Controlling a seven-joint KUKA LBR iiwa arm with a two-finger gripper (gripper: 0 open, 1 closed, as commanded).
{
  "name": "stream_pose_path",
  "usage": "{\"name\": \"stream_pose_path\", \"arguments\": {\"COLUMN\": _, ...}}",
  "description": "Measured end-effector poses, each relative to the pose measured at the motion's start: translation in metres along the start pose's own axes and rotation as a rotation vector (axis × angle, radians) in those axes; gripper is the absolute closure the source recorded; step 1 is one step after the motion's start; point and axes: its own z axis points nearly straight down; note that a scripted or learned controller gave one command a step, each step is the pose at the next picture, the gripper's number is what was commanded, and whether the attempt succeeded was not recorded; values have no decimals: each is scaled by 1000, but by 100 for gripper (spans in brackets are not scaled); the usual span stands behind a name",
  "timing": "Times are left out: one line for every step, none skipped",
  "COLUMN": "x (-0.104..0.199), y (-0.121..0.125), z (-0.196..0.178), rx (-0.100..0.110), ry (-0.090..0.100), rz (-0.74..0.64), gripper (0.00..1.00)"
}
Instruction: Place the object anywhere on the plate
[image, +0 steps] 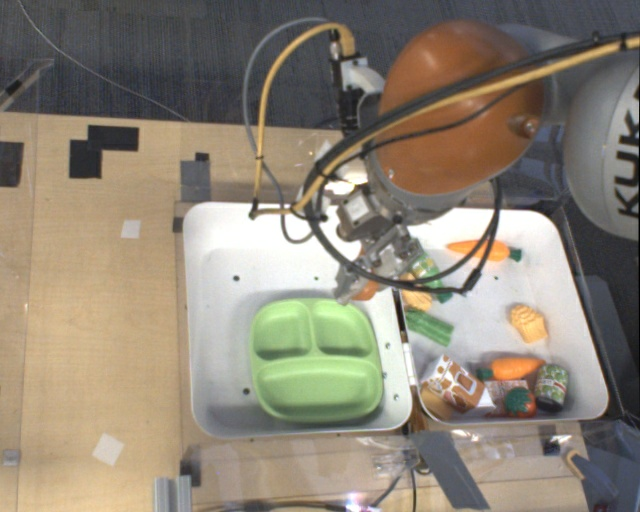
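Note:
A green divided plate lies in the left white bin, toward its front right. My gripper hangs just past the plate's far right corner, close to the wall between the bins. A small orange object shows between the fingertips, and the gripper is shut on it. The object sits above the bin floor, right beside the plate's rim rather than over a compartment. The orange wrist band and cables hide the upper part of the gripper.
The right bin holds a carrot, a green piece, a yellow piece, a second carrot, a can, a strawberry and a brown-white packet.

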Motion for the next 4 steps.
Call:
{"name": "stream_pose_path", "arguments": {"x": 57, "y": 65, "z": 68, "rx": -9, "ry": 0, "rz": -112, "gripper": 100}}
{"name": "stream_pose_path", "arguments": {"x": 38, "y": -6, "z": -3, "rx": -4, "ry": -1, "rz": -421, "gripper": 100}}
{"name": "stream_pose_path", "arguments": {"x": 100, "y": 63, "z": -92, "rx": -5, "ry": 1, "rz": -745, "gripper": 100}}
{"name": "stream_pose_path", "arguments": {"x": 63, "y": 51, "z": 91, "rx": -15, "ry": -13, "rz": -921, "gripper": 100}}
